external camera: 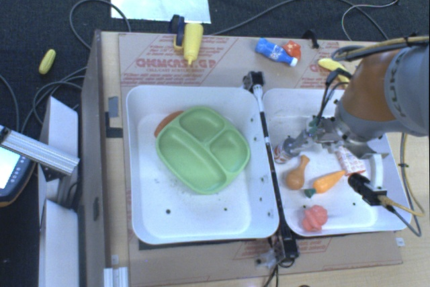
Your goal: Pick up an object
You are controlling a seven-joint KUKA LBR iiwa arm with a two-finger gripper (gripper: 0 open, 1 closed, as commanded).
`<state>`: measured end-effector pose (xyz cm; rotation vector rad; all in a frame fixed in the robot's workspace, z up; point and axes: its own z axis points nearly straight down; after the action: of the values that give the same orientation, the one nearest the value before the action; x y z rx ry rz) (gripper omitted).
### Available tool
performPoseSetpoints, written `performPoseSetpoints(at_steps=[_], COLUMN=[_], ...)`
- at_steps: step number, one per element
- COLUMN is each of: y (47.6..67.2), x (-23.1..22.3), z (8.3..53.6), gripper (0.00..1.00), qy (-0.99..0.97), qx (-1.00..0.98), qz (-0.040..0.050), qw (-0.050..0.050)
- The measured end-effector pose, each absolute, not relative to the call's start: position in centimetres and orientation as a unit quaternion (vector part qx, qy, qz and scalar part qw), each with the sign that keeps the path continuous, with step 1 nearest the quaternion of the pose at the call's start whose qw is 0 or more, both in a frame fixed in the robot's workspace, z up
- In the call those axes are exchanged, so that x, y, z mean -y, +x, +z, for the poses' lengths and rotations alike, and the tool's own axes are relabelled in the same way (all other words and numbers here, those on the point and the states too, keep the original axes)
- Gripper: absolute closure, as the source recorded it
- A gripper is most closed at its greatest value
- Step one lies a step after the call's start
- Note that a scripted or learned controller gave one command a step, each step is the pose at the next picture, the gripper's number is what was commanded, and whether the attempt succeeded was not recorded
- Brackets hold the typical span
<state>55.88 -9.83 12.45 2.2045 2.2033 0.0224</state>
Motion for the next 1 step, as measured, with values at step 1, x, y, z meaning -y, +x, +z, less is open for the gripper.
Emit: performPoseSetpoints(at_steps=[1], y=[55.88], x=[9.81], z=[12.45], gripper=[0.00], qy=[0.707], qx=[-0.707], qz=[0.0072], qw=[0.012])
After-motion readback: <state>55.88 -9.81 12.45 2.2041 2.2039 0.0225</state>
